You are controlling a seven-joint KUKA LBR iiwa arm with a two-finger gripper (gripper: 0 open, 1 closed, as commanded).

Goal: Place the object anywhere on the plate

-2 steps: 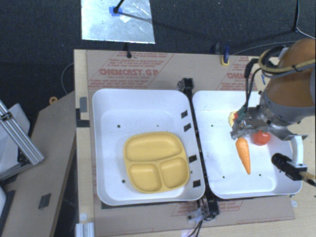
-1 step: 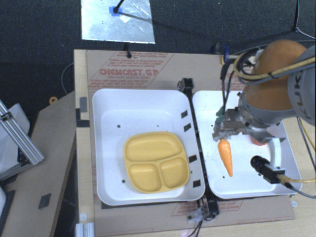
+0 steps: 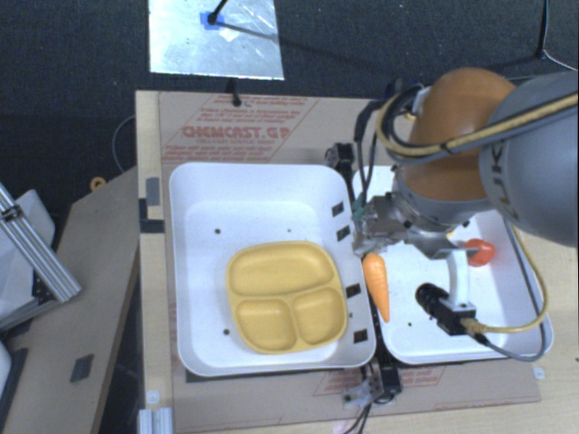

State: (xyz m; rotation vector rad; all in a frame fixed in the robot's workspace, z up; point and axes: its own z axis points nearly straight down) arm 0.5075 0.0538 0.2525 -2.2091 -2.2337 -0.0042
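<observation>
Gripper [image 3: 368,245] clenched on the thick end of the carrot [image 3: 376,287], root hanging point-down and a little aslant above the twin rims where the left bin [image 3: 204,242] meets the right bin [image 3: 412,342]; yellow three-part plate [image 3: 271,274] lying bare in the left bin, near the carrot but apart from it. For a clean finish: carry leftward across the rims with the tip kept clear of them, stop above the large upper compartment rather than over a dividing ridge, lower until the point rests on the plate, then release, so that the root lies down instead of bouncing or rolling off. Probably a narrow hold, so best moved slowly to avoid swing. Hard to make out: the fingers themselves, merged with the grey metal of the wrist and partly under the orange band of the arm [image 3: 452,143]; how deep the carrot sits in the grasp; its height above the rims, not readable from this slanted view. Small red-orange thing [image 3: 480,252] in the right bin, partly hidden behind the robot, too indistinct to name.
</observation>
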